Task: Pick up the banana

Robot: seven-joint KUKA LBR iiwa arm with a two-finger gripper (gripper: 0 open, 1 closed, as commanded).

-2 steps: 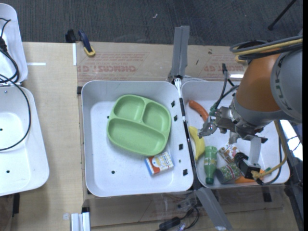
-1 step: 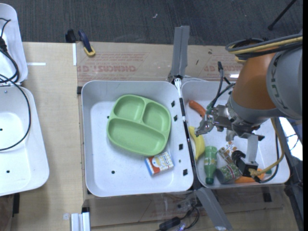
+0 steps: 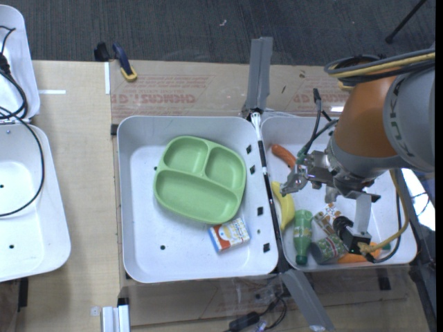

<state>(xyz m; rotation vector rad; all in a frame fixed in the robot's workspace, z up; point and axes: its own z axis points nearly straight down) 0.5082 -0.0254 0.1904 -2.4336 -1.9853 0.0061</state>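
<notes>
Two white bins on the worktop, arm reaching over the right one.
Much of the right bin (image 3: 408,251) lies hidden beneath the arm. I cannot tell the gripper's (image 3: 294,183) opening; it sits just above the banana (image 3: 284,206), a curved yellow fruit along the bin's left wall, beside a green bottle (image 3: 302,235).

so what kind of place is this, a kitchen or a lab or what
Most likely a robotics lab test bench, not a kitchen. Two shallow white bins sit side by side on a cardboard-covered bench, a grey and orange robot arm reaches over the right one, and toy-like items such as a banana and green divided plate fill them.
</notes>
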